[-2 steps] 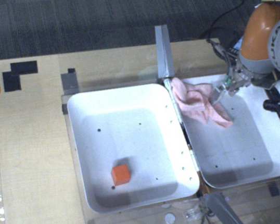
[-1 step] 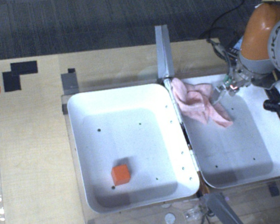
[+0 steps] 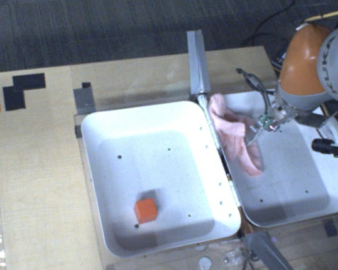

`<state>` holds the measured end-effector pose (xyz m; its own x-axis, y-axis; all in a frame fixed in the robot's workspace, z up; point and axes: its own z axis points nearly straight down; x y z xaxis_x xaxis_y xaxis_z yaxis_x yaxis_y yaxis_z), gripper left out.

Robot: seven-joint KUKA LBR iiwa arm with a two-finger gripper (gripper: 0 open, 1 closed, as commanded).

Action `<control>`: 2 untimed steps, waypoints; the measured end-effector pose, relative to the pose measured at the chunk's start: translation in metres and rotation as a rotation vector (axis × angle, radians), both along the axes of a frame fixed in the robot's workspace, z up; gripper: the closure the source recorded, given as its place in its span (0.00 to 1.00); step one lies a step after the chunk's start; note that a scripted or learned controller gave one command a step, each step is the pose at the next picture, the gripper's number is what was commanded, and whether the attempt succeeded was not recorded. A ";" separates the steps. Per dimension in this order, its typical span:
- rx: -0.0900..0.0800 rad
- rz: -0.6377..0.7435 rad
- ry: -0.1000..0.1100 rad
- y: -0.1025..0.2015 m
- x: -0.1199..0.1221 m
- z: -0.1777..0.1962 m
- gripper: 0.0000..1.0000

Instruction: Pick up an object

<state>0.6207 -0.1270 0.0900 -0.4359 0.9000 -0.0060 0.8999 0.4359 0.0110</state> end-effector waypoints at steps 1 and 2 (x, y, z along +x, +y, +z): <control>-0.001 -0.057 -0.002 0.008 0.016 0.089 0.00; 0.002 -0.190 0.004 0.056 0.012 0.096 0.00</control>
